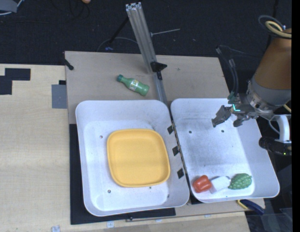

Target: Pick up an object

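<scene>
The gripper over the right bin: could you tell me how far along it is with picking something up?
Nothing looks done yet: the red object, white object and green object all lie at the right bin's near edge. The gripper hovers open over the bin's far end, holding nothing. Moving to an object, closing on it and lifting remain.

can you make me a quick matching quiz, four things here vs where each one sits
Things:
1. yellow plate
2. green bottle
3. red pepper
4. gripper

Places:
A. on the bench behind the bins
B. near corner of the right bin
C. in the left bin
D. over the far part of the right bin

Pairs: 1-C, 2-A, 3-B, 4-D
</scene>
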You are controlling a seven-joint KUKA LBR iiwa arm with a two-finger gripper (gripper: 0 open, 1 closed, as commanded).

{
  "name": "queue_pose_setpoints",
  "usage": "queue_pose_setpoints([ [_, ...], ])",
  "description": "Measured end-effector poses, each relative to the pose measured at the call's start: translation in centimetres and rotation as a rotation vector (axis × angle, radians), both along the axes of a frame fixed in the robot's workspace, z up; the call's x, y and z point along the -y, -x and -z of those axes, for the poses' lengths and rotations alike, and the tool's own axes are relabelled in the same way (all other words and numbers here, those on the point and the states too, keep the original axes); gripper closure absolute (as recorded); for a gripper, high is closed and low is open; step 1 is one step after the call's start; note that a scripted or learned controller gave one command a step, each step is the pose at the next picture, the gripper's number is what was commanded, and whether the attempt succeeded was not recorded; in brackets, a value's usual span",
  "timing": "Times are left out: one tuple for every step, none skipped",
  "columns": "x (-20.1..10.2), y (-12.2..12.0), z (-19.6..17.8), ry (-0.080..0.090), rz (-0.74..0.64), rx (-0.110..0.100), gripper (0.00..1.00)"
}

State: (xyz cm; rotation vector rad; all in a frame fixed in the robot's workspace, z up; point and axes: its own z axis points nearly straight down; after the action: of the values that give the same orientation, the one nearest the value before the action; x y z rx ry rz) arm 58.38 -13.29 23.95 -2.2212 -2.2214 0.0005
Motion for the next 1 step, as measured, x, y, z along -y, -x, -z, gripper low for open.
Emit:
queue_pose_setpoints([
  [0.0,0.0,0.0,0.0,0.0,0.0,0.0],
])
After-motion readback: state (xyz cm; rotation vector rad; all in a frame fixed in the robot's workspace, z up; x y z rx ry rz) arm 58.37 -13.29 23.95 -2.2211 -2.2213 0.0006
